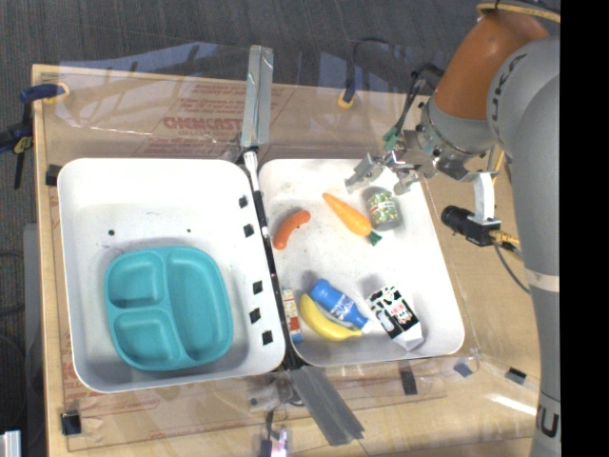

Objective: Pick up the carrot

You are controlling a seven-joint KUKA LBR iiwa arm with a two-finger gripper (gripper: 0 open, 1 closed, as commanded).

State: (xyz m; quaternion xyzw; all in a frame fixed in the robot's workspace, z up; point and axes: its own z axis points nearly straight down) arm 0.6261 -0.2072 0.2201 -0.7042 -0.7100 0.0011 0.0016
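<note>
Camera view: orange carrot (347, 214), green-tipped, slantwise in right bin (438, 265).

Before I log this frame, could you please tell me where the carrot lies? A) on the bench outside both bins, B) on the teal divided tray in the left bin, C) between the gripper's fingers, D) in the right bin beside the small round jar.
D: the carrot lies on the floor of the right bin, next to the small round jar, under the gripper.
</note>
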